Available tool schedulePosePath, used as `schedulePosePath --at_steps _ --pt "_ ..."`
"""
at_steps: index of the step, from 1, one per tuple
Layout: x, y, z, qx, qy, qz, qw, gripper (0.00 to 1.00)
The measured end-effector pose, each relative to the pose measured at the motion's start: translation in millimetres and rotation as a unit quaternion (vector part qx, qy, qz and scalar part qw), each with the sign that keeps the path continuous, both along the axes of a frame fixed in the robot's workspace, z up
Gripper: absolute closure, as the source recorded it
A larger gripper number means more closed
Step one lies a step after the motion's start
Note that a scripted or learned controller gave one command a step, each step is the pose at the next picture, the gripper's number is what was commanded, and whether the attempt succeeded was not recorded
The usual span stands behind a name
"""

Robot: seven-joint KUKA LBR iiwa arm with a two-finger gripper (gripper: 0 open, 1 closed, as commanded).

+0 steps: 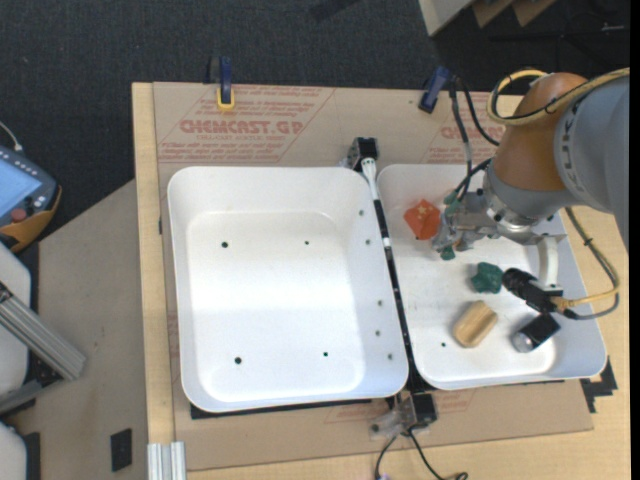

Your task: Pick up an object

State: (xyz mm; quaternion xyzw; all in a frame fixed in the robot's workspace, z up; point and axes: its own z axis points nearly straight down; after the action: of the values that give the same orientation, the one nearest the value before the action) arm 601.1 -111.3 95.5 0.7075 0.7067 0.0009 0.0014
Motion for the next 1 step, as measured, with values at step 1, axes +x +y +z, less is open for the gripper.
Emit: schedulePosePath --at_steps 1 --pt "-68.3 111.3 94.4 0.0034 0.001 0.006 1.0000 1.00"
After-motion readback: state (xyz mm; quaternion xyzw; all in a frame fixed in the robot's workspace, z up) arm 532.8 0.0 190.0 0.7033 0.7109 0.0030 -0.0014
